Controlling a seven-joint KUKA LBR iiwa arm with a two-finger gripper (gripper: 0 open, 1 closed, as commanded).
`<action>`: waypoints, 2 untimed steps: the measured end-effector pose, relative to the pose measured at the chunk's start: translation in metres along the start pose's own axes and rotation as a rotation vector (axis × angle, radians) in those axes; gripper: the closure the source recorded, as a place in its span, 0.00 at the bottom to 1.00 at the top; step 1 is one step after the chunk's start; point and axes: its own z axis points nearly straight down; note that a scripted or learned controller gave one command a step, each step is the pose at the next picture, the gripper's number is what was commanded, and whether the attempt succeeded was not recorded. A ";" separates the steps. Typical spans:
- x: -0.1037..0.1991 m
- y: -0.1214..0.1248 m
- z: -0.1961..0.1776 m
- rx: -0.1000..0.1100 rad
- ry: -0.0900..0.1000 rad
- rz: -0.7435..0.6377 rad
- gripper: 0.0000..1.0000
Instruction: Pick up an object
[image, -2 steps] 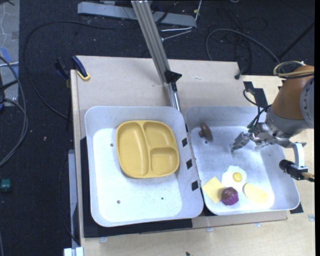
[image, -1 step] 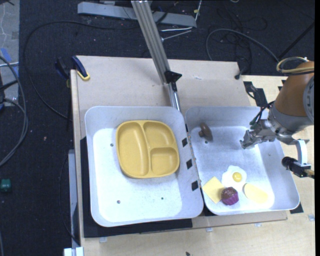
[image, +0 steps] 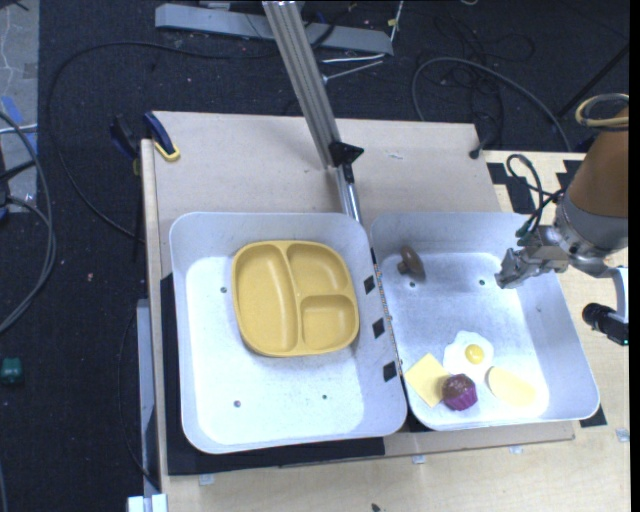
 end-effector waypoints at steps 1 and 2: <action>0.000 0.002 -0.054 -0.003 -0.001 -0.003 1.00; 0.052 0.006 -0.065 0.001 0.002 -0.008 1.00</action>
